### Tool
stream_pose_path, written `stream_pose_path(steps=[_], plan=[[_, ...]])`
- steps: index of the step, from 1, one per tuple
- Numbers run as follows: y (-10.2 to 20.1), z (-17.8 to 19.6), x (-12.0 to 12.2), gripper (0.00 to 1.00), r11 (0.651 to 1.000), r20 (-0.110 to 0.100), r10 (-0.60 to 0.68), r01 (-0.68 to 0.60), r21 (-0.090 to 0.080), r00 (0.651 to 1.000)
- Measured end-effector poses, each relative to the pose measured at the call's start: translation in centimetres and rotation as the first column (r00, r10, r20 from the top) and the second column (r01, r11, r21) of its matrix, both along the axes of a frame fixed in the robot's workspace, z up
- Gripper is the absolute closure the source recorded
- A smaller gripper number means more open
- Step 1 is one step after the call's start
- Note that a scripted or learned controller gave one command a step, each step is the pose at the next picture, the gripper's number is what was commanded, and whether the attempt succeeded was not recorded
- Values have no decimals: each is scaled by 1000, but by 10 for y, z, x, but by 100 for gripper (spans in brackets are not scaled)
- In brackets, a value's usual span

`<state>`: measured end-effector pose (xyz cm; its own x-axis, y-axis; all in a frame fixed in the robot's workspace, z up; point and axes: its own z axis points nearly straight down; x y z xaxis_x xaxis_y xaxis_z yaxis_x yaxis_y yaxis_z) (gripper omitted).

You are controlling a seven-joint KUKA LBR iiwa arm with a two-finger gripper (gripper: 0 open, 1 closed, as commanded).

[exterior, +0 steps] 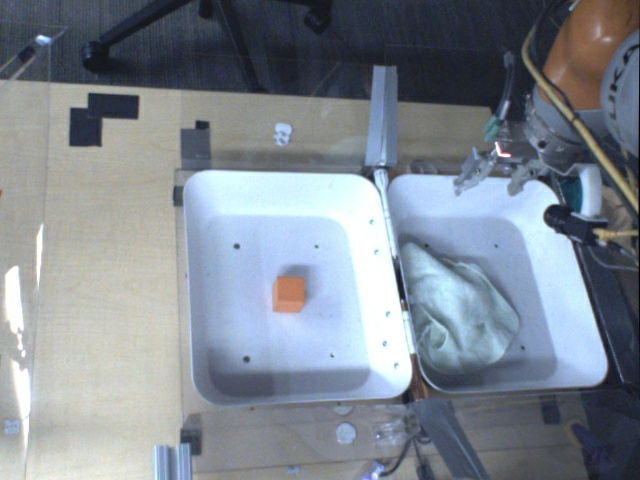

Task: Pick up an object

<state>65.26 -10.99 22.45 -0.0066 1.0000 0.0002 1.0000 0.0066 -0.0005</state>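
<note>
A small orange cube [289, 294] rests on the floor of the left white bin [215, 368], near its middle. A crumpled pale green-white cloth [458, 308] lies in the right bin [575, 363], against its left wall. My gripper [493, 174] hangs over the far edge of the right bin, well above the cloth and far right of the cube. Its two fingers are spread apart with nothing between them.
A metal divider post [381, 118] stands between the bins at the back. The arm's orange band [590, 33] and cables crowd the top right. Black tape marks [100, 116] lie on the wooden bench at the far left. An office chair base [200, 8] stands beyond the bench.
</note>
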Motion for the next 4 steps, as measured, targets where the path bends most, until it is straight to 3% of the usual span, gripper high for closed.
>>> stream_pose_path(steps=[1, 2, 3, 4], plan=[[-7, -94, 17, 0, 998, 1, 57, -57, 0, 998], [-31, -137, 11, 0, 955, 7, 298, -298, -3, 955], [-29, -125, 14, 100, 954, 15, 301, -301, -5, 954], [57, -39, 18, 100, 969, 6, 248, -248, -1, 969]])
